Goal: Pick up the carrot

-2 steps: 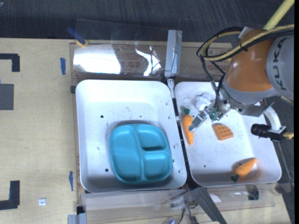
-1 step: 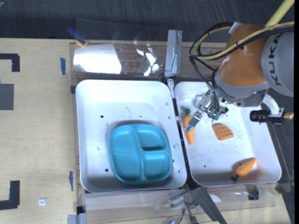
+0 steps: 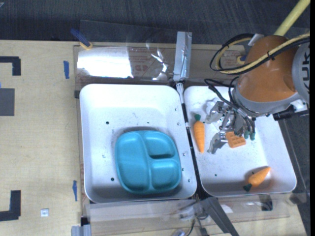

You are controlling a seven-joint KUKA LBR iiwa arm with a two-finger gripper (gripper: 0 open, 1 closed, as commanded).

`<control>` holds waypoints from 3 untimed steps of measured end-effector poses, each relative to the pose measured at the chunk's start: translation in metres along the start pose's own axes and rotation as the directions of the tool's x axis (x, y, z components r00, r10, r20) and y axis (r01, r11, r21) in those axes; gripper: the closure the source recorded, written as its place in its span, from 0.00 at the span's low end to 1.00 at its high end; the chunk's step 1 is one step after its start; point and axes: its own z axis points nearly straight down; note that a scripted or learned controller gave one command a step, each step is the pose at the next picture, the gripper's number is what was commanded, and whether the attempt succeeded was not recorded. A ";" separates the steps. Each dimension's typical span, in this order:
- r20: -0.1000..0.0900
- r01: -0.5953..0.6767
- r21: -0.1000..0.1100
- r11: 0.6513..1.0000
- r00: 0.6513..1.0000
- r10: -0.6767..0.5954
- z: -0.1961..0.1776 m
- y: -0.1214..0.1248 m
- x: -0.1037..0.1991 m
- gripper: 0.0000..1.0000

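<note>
From the camera view, the grey arm with its glossy orange band reaches in from the right over the right bin (image 3: 280,181), a shallow white plastic tray with rounded corners and a speckled floor. The hand (image 3: 222,132) hangs low in the middle of that bin, a cluster of thin metal parts with a small orange block on it; whether it is wide or narrow cannot be told, and nothing is seen between its fingers.

The carrot (image 3: 199,135) lies just to the left of the hand, apart from it, close against the bin's left wall. It is a smooth, tapered orange cone, lengthwise up and down in the picture, its small green top at the upper end and its point at the lower end.

Below and to the right of the hand, near the bin's lower edge, lies a second orange piece (image 3: 259,175) with a green end.

Well to the left of the hand, the left bin (image 3: 98,102) holds a smooth teal divided plate (image 3: 147,160) with three compartments. The table (image 3: 34,132) is pale wood.
</note>
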 end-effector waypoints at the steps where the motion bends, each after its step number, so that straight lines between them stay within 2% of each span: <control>1: 0.002 0.131 0.001 0.991 0.991 -0.131 0.056 -0.055 -0.053 0.00; 2: 0.009 0.348 0.000 0.938 0.938 -0.348 -0.002 0.014 -0.036 0.00; 3: 0.001 0.245 -0.001 0.969 0.969 -0.245 0.000 0.002 -0.020 0.00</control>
